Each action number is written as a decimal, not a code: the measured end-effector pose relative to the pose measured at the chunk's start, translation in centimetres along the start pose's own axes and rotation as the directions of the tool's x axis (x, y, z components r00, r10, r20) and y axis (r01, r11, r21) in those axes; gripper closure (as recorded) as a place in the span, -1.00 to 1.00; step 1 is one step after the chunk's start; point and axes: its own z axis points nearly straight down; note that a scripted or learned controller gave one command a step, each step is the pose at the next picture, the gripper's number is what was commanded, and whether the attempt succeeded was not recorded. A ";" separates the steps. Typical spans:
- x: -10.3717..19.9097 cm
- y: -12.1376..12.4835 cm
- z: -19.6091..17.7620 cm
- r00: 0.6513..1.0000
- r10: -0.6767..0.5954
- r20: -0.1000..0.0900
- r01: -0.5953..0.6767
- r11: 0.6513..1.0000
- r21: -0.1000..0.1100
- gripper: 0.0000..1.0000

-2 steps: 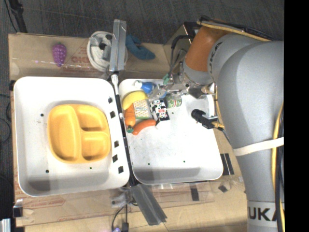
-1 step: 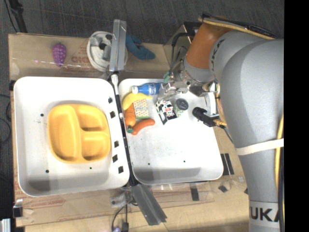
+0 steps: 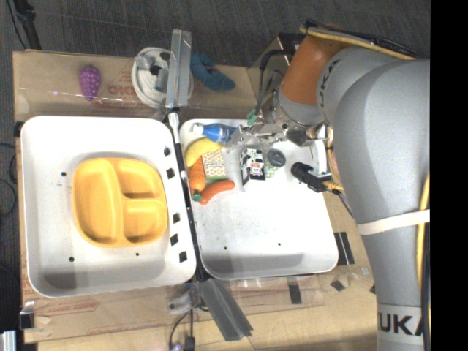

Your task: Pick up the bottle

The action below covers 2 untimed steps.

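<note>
2 white bins [image 3: 44,196] sit side by side. There is 1 yellow divided tray [image 3: 121,199], 1 blue bottle [image 3: 217,131], 1 banana [image 3: 199,151], 1 carrot [image 3: 213,190], 1 purple grape bunch [image 3: 89,81] (on the bench) and 1 blue cloth [image 3: 210,74].

I am seeing the right bin's [image 3: 263,258] front floor lying open; the banana [image 3: 200,152], carrots [image 3: 208,189] and bottle [image 3: 216,132] are crowding its far-left corner, with the gripper [image 3: 256,165] hanging just beside them.
</note>
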 end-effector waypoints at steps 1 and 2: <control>5.1 -0.1 2.7 0.993 -0.114 0.014 0.114 0.993 0.005 -1.00; 5.5 0.0 1.8 0.993 -0.118 0.005 0.118 0.993 0.005 1.00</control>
